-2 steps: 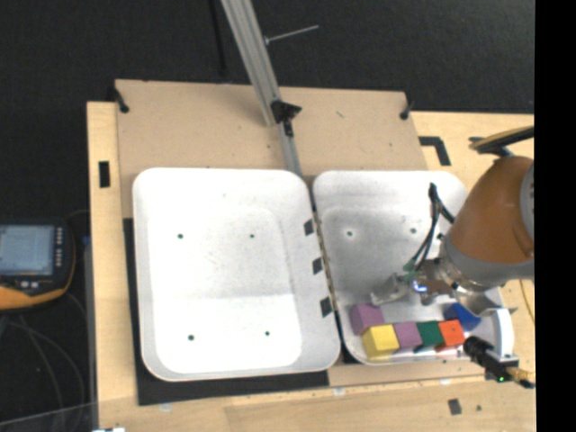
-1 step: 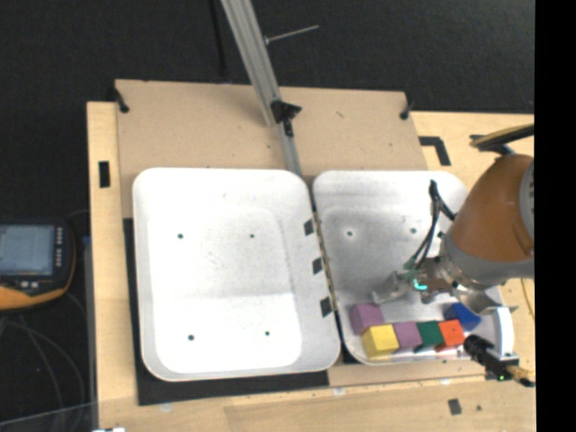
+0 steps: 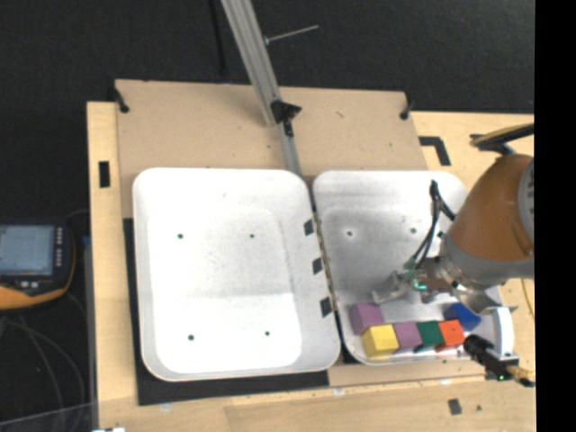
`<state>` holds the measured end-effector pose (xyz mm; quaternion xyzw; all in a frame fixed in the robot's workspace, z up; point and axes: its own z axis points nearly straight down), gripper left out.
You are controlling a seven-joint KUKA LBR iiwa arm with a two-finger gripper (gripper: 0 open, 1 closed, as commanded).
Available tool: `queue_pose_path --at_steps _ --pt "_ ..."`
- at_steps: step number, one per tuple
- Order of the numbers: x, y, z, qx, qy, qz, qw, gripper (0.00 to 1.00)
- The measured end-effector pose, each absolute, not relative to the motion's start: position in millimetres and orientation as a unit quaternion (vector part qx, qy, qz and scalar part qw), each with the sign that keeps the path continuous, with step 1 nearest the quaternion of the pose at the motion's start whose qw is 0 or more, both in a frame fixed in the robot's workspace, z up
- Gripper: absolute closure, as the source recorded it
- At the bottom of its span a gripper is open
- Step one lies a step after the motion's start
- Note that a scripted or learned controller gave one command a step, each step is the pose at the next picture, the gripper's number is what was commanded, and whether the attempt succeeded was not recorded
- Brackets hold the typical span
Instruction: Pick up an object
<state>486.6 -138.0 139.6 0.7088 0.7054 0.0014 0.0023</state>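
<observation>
Arm enters from the right, orange band over the right bin (image 3: 378, 201). Gripper (image 3: 407, 284) sits low inside that bin, just above the row of blocks; whether it is spread or closed cannot be told (wrist hides it). Blocks lie along the bin's near edge: purple block (image 3: 366, 317), yellow block (image 3: 381, 339), mauve block (image 3: 408, 334), green block (image 3: 429, 334), orange block (image 3: 450, 333), blue block (image 3: 464, 316). Nothing seen between the claw tips. Left bin (image 3: 220, 273) alongside, touching.

I can read no words, labels, brands or numbers anywhere here; the small screen (image 3: 27, 250) left of my bench (image 3: 225, 124) is too blurred.
</observation>
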Motion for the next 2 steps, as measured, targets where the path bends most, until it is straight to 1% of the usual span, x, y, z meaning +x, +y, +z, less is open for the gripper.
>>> queue_pose_path --at_steps 2 --pt "486.9 -138.0 139.6 0.709 0.705 0.0017 0.004 0.0"
